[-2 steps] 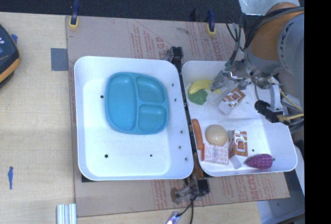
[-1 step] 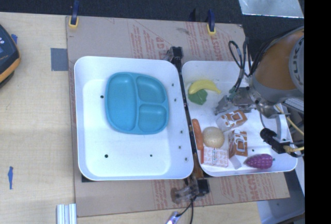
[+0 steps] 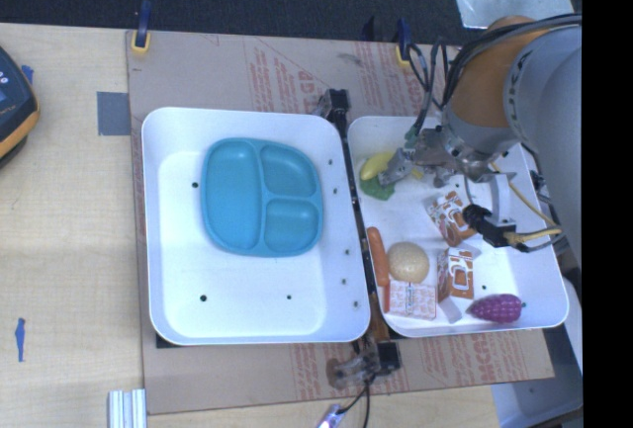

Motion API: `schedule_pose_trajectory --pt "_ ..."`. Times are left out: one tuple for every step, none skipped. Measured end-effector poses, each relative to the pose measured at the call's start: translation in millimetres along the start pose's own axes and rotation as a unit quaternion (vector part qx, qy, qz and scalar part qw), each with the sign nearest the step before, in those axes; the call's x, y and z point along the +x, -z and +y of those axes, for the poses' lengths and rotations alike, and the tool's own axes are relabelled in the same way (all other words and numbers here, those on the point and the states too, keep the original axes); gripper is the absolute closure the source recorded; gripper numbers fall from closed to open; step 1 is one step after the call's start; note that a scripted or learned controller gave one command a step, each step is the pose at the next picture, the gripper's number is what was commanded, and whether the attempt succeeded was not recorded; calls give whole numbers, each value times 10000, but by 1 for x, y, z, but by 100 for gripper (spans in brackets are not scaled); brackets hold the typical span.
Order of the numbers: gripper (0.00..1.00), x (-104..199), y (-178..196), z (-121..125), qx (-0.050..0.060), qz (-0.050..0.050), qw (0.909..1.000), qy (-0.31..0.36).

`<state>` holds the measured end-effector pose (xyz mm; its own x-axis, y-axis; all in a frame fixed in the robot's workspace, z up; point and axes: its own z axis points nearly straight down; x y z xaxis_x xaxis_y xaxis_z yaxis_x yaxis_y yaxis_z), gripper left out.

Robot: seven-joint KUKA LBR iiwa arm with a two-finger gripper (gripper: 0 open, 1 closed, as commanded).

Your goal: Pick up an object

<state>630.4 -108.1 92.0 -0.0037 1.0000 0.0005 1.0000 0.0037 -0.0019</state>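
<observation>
Hand (image 3: 407, 162) of the grey arm, low over the far part of the right bin (image 3: 554, 317); whether it is apart or together cannot be told. Yellow-green toy (image 3: 376, 166) lies just beside the hand, toward the left bin (image 3: 163, 218). Nearer the camera than the hand lie a beige ball (image 3: 407, 262), an orange carrot (image 3: 376, 256), printed packets (image 3: 411, 299) and a purple fruit (image 3: 495, 308). Blue divided plate (image 3: 262, 197) sits in the left bin, well apart from the hand.
</observation>
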Motion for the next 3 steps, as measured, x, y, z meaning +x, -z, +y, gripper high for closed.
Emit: schedule_pose_trajectory --pt "0 -21 92 26 -11 -5 10000 8" --pt "0 -22 29 -78 0 -12 10000 6" --pt "0 -64 0 -94 1 -13 10000 2"
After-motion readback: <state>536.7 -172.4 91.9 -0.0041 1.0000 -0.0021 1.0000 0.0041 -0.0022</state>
